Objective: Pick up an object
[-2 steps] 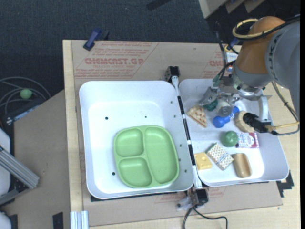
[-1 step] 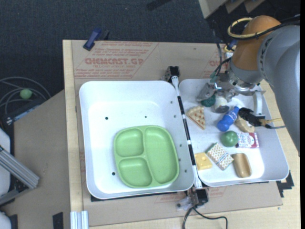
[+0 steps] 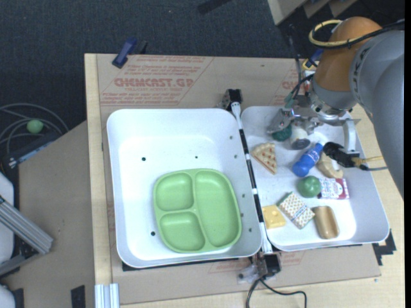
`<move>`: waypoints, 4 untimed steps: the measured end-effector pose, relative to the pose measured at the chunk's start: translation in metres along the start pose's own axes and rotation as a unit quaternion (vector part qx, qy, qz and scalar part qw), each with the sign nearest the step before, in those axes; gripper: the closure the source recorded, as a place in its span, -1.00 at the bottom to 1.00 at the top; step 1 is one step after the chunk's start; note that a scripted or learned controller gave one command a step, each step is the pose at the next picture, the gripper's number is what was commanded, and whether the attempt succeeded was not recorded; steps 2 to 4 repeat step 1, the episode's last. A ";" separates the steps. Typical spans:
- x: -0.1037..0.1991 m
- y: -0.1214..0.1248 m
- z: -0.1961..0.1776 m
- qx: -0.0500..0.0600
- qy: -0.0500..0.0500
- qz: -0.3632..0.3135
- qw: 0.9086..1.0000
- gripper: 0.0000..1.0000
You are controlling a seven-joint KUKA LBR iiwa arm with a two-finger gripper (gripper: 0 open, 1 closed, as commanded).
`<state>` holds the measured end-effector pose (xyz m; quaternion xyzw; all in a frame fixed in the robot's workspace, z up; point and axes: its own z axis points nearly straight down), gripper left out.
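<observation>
Gripper [image 3: 290,124] low in rt bin [image 3: 366,226]

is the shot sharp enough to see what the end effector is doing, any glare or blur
Camera view: soft and grainy throughout, evenly lit, no harsh glare, though the white bins look bright. The end effector sits in the arm's own shadow at the right bin's far corner, too blurred to read against the dark green item below it. The green tray reads clearly.

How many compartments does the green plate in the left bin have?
3. The green plate has a smaller section at top left, another at bottom left, and one long section down its right side.
</observation>
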<state>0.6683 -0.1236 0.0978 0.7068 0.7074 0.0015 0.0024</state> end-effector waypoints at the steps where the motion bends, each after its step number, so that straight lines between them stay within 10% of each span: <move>1: 0.034 -0.057 -0.088 0.002 0.001 0.000 1.000 1.00; 4: 0.034 -0.057 -0.088 0.002 0.001 0.000 1.000 1.00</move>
